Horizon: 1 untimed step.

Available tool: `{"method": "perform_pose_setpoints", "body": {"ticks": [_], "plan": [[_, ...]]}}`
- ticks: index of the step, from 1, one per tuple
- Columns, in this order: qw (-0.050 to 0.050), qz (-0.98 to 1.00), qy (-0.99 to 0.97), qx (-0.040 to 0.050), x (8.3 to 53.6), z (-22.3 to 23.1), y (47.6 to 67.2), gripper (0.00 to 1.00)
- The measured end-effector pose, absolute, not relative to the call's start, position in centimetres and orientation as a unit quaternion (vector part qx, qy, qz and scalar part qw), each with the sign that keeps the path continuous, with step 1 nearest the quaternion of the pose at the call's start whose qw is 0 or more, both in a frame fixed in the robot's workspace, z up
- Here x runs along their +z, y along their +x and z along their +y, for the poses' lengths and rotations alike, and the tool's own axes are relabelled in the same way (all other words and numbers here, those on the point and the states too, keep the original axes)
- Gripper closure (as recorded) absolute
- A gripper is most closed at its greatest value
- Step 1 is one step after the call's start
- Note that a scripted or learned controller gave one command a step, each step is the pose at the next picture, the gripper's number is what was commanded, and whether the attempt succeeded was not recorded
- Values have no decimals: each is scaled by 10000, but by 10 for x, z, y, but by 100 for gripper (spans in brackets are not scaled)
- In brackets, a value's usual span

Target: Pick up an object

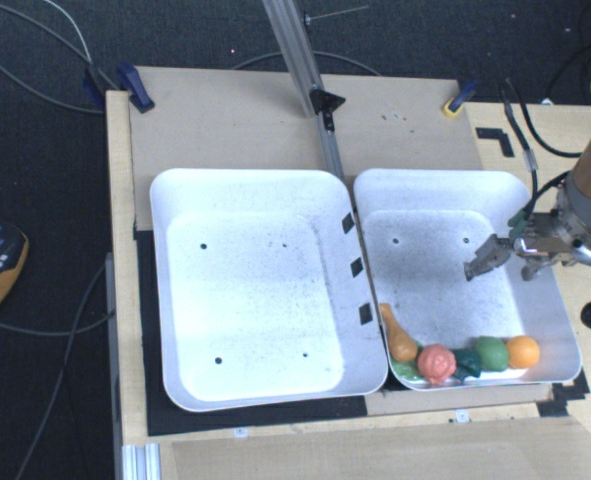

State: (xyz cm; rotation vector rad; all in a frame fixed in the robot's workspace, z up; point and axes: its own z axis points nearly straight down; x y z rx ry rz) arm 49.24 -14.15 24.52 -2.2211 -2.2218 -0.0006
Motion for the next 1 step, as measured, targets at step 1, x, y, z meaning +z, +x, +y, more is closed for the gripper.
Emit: {"method": "perform_pose_setpoints", "body": {"ticks": [1], "plan": [[-41,-7059,-7083,-19,346,-196,481,0]]}}
